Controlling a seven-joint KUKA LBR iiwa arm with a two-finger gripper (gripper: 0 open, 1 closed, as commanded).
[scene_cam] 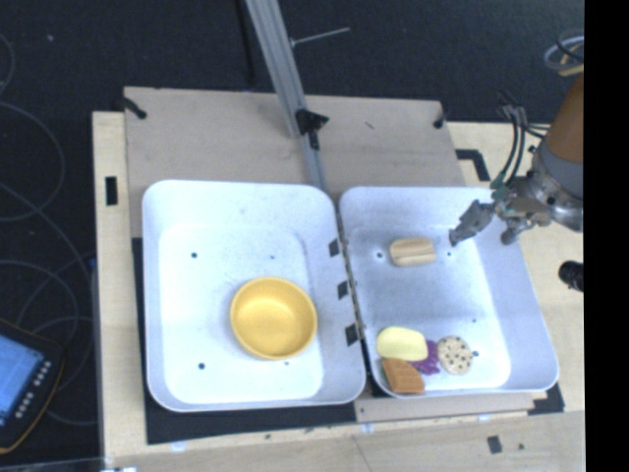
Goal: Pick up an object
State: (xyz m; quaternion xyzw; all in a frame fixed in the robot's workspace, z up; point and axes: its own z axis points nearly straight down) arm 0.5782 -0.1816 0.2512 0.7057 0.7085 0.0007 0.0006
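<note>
My gripper (pixel 488 231) hangs over the upper right corner of the right bin (pixel 511 293), open, with nothing between its fingers. A tan bread-like piece (pixel 412 252) lies just to its left on the bin floor, apart from the fingers. At the bin's near edge sit a pale yellow lump (pixel 401 342), a purple item (pixel 429 365), a speckled cookie (pixel 453 354) and an orange-brown wedge (pixel 402 376), packed close together. A yellow bowl (pixel 273 317) stands upright in the left bin (pixel 187 234).
A grey metal post (pixel 280 57) slants up from behind the seam between the bins. Cables run along the arm at the right edge. A tablet-like device (pixel 20 377) lies off the bench at lower left.
</note>
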